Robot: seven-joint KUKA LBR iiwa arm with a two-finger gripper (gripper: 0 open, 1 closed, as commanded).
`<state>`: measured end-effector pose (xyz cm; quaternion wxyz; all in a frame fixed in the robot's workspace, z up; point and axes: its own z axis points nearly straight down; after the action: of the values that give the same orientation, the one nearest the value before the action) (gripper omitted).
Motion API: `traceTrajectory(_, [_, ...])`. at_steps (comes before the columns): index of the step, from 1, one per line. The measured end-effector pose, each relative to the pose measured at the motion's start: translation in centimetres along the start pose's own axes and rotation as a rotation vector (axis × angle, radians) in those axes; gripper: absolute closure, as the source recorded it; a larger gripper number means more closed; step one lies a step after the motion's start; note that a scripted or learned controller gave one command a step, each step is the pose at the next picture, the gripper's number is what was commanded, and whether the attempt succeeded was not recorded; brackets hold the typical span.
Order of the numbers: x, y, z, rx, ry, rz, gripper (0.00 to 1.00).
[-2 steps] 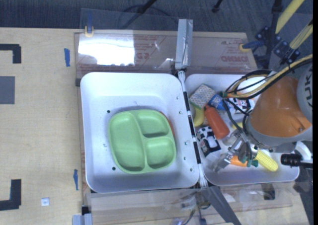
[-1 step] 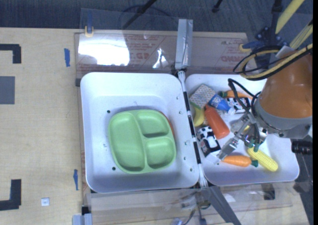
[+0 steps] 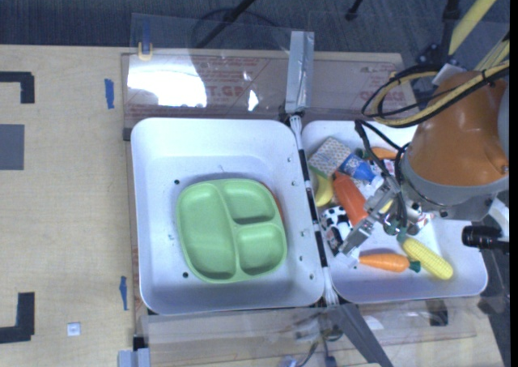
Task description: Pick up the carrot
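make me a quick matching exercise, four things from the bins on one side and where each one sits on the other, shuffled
Things:
1. green divided plate
2. carrot
3. corn cob
4. gripper

Places:
A. right bin, near its front edge, just left of the corn cob
B. left bin, in the middle
C. above the right bin, close to the divider between the bins
D. right bin, front right corner

Pairs: 1-B, 2-A, 3-D, 4-C

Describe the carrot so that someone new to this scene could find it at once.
Look in the right white bin, the one the grey and orange arm hangs over. Near its front edge lies the carrot, a small orange cone lying flat, beside a yellow corn cob. Unlike the fatter orange-red piece farther back, it tapers to a point and has a green tip at its thick end.
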<state>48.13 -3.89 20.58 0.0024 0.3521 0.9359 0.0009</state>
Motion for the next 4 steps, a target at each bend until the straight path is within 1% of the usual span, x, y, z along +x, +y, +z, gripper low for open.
traceTrajectory(1, [-6.1,-3.8,1.4,0.001,0.0,-0.066,0.0])
traceTrajectory(2, [-7.3,-4.3,7.0,0.0,0.003,-0.558,0.0])
traceTrajectory(3, [-7.0,-3.9,7.1,0.02,-0.029,-0.986,0.0])
traceTrajectory(4, [-8.4,-8.0,8.5,-0.002,0.0,-1.583,0.0])
